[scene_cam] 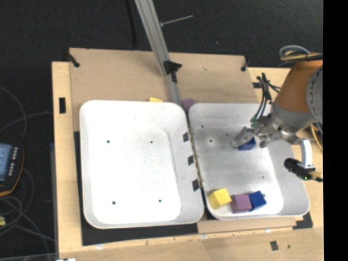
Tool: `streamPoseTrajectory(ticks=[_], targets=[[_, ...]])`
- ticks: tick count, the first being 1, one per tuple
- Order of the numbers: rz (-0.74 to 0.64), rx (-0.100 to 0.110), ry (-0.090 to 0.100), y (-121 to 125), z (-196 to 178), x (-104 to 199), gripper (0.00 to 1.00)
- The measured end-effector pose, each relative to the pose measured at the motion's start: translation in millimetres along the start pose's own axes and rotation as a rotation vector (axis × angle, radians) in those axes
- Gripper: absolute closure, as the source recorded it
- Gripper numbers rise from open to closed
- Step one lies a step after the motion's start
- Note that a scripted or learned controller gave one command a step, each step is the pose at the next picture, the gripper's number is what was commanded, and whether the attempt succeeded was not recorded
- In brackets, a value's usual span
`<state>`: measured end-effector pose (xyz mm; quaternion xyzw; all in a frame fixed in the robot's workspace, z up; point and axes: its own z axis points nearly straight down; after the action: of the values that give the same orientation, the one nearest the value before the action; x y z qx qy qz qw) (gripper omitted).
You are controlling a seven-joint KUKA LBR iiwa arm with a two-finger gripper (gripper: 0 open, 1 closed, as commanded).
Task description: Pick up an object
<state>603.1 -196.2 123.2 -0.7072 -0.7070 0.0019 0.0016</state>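
Reaching in from the right, the gripper (250, 139) is seen low over the right bin (217, 118), and a small blue block (247, 144) is pinched between its two fingers near the middle of that bin. At the bin's near edge, a yellow cube (219, 197), a purple cube (241, 202) and a blue cube (258, 199) are lined up side by side. The left bin (136, 162) is set just beside it on the bench (125, 75).
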Motion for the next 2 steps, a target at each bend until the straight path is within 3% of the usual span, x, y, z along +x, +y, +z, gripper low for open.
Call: streamPoseTrajectory(ticks=[1,2], targets=[[0.000,-0.009,-0.002,2,-16,-1,1.00],[-0.009,-0.004,0.003,-5,-15,83,1.00]])
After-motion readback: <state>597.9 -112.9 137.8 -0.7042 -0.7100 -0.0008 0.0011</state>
